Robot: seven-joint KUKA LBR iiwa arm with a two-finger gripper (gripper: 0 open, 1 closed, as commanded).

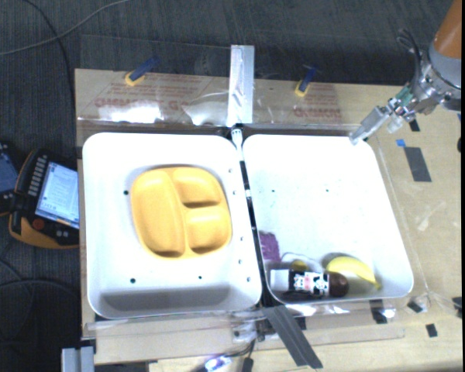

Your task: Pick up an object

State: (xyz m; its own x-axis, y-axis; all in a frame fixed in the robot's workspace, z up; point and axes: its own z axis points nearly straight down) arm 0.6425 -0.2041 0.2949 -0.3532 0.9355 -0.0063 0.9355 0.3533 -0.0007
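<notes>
The arm enters at the upper right, its orange band at the frame corner. The end effector [366, 131] hangs over the back right corner of the right bin [387, 208], just at the rim, tilted down and to the left. Whether it is open or closed I cannot tell; the tip reads as 1 pale sliver from here, and nothing is visible in its grasp.

The desk [442, 231] carries 2 white bins side by side. The left bin [101, 231] holds 1 yellow sectioned tray [182, 211], lying flat near the bin's middle with its 3 compartments facing up.

The right bin holds its contents along the front edge, well apart from the end effector. A dark bottle [310, 283] with a white label lies on its side near the front wall. A yellow banana [353, 270] lies just right of it, touching or nearly touching the bottle. A small purple item [270, 246] sits to the left of both, close to the divider between the bins; its form is too blurred to identify.

Off the desk at the left, a handheld pendant [43, 200] with a lit screen rests on the dark carpet.
</notes>
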